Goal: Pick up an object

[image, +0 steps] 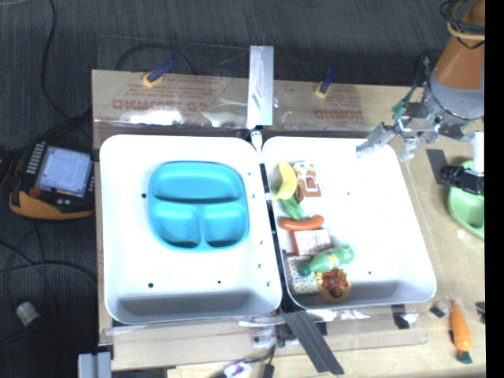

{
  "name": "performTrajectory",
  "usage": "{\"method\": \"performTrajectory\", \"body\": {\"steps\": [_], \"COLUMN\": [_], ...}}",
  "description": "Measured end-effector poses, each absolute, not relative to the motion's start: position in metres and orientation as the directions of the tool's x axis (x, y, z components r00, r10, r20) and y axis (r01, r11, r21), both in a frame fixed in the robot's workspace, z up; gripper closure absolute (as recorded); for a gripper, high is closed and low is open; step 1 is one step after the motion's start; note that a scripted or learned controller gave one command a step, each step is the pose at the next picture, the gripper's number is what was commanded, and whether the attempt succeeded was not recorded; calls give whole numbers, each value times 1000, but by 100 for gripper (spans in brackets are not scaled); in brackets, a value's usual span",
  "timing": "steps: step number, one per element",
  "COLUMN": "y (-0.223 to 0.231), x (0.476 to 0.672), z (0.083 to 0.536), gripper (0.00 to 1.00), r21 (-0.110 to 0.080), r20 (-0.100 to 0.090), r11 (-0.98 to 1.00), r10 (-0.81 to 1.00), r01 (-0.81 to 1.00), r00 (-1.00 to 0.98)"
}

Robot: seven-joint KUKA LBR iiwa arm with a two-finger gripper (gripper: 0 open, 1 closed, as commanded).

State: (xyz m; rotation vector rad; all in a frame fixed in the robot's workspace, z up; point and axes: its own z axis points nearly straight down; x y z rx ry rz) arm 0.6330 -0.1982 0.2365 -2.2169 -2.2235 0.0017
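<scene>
Camera view: the grey two-finger gripper [376,140] sits over the top-right corner of the right-hand shallow white bin [394,235]; can't tell its state at this size. The candidate objects are all stacked along that bin's left wall, in a column from the yellow banana-shaped toy [284,180] down past the orange hot-dog-shaped toy [302,223] to the green plastic bottle [327,258]. So the pile lies down-left of the gripper, well apart, with the hot dog's long axis running left-right.
</scene>
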Motion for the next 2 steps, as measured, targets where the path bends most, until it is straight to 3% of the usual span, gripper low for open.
{"method": "performTrajectory", "body": {"steps": [1,2], "y": [-108,-101], "x": [614,623], "z": [145,94], "gripper": [0,0], "r21": [-4,0], "r20": [1,-2], "r11": [-54,5], "r10": [999,1000], "r01": [999,1000], "r00": [54,-5]}}
